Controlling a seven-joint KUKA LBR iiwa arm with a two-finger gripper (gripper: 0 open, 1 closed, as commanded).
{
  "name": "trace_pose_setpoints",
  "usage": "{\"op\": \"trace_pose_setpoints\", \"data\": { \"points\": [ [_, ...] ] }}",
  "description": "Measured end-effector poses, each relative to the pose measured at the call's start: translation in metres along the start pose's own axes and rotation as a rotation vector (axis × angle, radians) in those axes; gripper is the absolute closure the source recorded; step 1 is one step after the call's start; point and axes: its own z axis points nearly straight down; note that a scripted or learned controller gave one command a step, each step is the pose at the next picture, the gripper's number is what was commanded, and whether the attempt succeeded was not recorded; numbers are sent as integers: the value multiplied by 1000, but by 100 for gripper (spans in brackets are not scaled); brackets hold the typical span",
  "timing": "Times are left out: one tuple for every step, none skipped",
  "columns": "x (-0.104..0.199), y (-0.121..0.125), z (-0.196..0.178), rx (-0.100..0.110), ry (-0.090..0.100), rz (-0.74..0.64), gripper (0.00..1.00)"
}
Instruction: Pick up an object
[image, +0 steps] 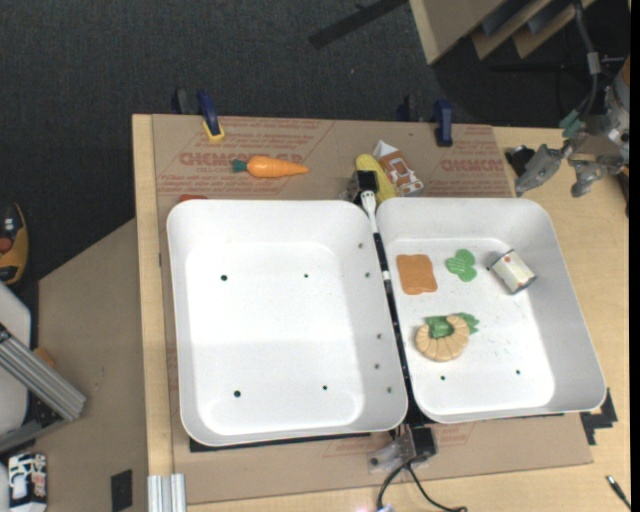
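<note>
round tan cookie (442, 340) lay in the right bin (560, 300) with an orange tile (416, 273), green piece (461, 265) and small box (512, 271). nothing was picked; the pincer (560, 170) hovered off at the bench corner, its grip impossible to tell.

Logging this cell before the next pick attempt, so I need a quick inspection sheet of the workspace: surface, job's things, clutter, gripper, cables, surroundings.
Surface: cardboard sheet on the bench, held by two blue clamps at its far edge; left bin and right bin side by side on it.
Job's things: in the right bin, an orange slab, a green piece, a small white block and a round tan item with green on top, all apart.
Clutter: toy carrot and a yellow-and-brown cluster on the cardboard behind the bins.
Gripper: gripper beyond the right bin's far corner; holds nothing.
Cables: black cable at the near edge.
Surroundings: dark carpet.
</note>
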Motion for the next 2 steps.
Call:
{"op": "trace_pose_setpoints", "data": {
  "points": [
    [0, 1, -11, -4, -2, -1, 100],
    [-19, 13, -66, -10, -5, -1, 100]
  ]
}}
